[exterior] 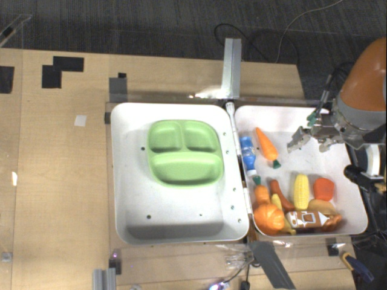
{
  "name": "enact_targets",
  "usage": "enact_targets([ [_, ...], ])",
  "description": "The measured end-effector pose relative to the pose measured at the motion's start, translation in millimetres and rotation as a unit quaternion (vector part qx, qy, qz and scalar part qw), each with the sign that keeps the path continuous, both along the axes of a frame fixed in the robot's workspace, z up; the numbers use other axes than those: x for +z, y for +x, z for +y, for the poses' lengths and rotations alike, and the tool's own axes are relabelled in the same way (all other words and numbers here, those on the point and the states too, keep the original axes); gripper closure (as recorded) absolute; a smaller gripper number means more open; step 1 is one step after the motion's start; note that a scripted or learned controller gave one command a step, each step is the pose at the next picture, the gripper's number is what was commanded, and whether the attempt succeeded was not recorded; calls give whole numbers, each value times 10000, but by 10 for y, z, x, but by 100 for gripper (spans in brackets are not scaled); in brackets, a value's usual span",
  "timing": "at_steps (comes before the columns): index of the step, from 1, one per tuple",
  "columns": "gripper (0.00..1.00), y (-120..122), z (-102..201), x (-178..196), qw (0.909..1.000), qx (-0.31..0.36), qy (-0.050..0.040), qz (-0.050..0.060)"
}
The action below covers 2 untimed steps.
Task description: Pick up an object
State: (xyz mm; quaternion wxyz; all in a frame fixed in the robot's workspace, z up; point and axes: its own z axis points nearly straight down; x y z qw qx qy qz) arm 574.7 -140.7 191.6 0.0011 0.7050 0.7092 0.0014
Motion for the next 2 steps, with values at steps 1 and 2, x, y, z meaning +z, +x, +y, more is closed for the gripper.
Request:
enact_targets([
  [1, 0, 647, 358, -890, 10000, 4, 0, -4],
  [2, 0, 596, 434, -1022, 9988, 497, -15, -38],
])
